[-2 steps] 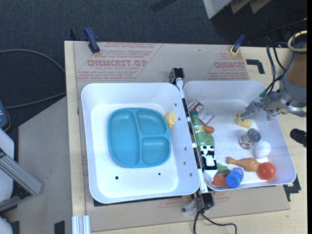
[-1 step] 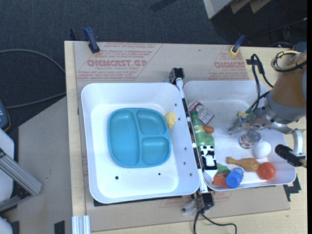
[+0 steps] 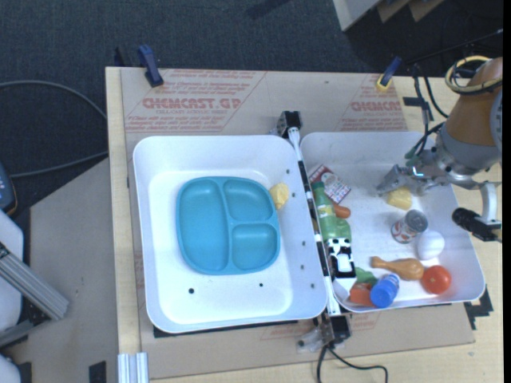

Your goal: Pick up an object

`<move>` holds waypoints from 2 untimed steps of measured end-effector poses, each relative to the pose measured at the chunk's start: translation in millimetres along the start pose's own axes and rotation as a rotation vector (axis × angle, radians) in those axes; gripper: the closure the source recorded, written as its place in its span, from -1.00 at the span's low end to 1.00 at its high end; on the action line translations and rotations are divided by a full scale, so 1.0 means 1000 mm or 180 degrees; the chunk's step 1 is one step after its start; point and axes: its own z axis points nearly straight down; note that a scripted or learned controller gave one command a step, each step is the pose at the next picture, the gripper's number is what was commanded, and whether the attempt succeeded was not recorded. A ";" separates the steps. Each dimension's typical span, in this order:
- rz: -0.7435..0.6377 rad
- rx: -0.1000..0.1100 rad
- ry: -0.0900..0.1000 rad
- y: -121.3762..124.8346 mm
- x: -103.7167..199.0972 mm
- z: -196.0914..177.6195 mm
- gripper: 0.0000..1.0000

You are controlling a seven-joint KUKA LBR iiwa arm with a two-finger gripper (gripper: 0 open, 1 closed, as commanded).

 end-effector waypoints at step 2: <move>0.0007 -0.0007 -0.0018 0.023 0.079 -0.101 1.00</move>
